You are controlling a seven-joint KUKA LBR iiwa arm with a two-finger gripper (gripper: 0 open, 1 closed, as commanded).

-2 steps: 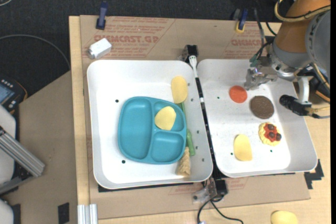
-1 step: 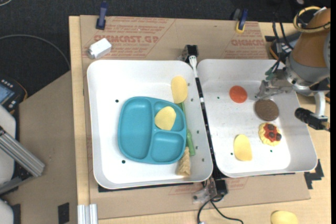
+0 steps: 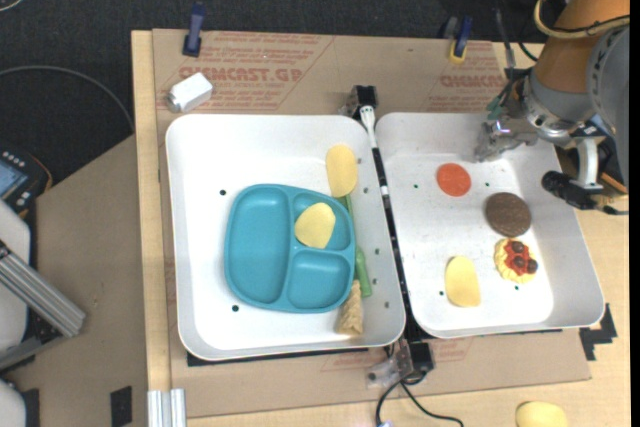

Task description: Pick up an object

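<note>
My gripper (image 3: 496,139) hangs over the far right corner of the right bin (image 3: 420,215), with nothing seen in it. Below it and to its left lies a red disc (image 3: 454,180). A brown disc (image 3: 508,213) sits nearer the front, and just beyond that a small yellow piece with red topping (image 3: 517,260). A pale yellow lump (image 3: 462,281) rests near the bin's front edge. All of these lie apart from the gripper.
The left bin (image 3: 195,215) holds a teal divided plate (image 3: 262,250) with a yellow piece (image 3: 315,225) on it. Another yellow piece (image 3: 341,170), a green stick (image 3: 360,265) and a tan scrap (image 3: 351,313) lie along its right side. A yellow object (image 3: 540,413) lies off the bench.
</note>
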